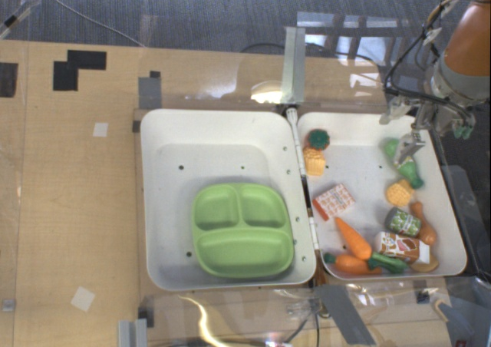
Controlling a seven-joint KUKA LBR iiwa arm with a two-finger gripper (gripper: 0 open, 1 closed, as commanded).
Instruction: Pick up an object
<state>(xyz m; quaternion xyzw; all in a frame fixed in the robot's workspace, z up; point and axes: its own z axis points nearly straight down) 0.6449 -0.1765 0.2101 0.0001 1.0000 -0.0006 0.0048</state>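
A wooden table (69,207) is seen carrying two shallow white bins side by side. The left bin (161,138) is occupied by a green compartment plate (242,230), laid toward its near side. The right bin (360,157) is filled with small toy foods. The grey arm (464,54), with its orange band, is seen reaching in from the far right, and the jaws (410,146) are placed at the far right of the right bin, directly upon a green toy vegetable (408,165); whether they are wide or narrow cannot be told. A yellow corn piece (399,193) is found just near of that vegetable. A red-and-white packet (334,201) lies mid-bin, an orange carrot (353,236) near of it. A green-topped item (317,138) and a yellow piece (314,160) are set by the left wall.
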